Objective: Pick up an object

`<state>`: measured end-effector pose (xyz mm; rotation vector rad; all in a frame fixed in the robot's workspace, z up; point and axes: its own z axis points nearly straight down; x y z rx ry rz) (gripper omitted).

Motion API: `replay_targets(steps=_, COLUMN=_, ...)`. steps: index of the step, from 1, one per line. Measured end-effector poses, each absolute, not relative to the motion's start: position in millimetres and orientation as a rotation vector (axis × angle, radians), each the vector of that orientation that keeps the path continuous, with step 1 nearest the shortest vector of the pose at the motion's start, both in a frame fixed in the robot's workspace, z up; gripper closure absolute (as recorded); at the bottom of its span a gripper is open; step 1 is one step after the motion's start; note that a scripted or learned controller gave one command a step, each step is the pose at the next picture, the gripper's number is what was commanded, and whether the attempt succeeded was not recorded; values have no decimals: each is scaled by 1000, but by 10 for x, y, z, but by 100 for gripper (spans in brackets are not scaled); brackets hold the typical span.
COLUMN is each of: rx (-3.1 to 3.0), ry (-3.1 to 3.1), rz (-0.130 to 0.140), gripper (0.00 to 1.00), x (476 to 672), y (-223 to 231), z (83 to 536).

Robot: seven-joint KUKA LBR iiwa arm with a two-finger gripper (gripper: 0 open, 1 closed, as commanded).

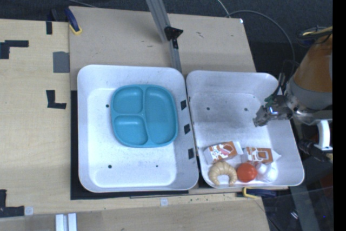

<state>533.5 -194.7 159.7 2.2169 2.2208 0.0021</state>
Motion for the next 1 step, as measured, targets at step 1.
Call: replay_targets(steps=1, rx=2215, ry=2220, rz=4, gripper=100, x=5330, y=-1923, z=2226)
